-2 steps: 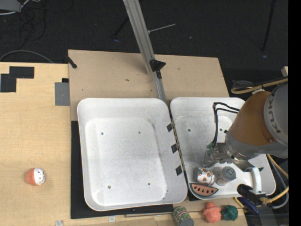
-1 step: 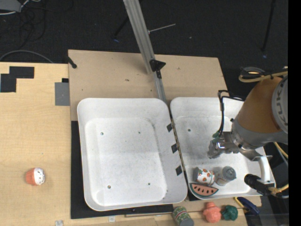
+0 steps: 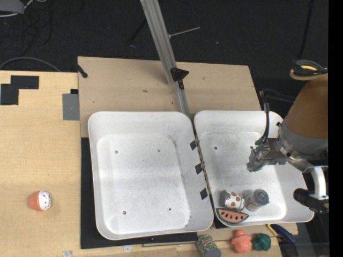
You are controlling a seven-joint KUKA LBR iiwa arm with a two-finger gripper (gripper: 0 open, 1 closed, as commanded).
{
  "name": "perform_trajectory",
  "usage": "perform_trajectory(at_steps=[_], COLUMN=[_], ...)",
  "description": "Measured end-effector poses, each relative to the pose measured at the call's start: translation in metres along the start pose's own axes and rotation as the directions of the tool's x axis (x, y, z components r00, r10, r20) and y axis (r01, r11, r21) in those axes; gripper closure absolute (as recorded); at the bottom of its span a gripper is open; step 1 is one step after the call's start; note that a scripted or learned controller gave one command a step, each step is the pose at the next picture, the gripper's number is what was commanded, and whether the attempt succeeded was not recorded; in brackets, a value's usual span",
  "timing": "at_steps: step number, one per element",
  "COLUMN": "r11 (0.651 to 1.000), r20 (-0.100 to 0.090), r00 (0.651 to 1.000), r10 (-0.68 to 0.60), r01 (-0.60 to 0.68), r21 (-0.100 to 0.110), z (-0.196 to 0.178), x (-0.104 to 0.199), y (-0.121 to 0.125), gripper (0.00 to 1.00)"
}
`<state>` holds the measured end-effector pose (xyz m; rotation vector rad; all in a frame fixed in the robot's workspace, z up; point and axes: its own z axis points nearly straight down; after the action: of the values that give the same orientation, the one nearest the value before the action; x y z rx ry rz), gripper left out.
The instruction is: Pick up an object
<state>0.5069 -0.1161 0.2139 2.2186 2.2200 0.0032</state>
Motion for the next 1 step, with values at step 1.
perform_trajectory(at_steps=[1], r11=[1.000], r20=[0.000], r00=[1.000], r10=[0.000], r01=[0.000], r21=[0.002], z=[-0.0459], x=[-0.0011], y=[0.0005], gripper=[1.00])
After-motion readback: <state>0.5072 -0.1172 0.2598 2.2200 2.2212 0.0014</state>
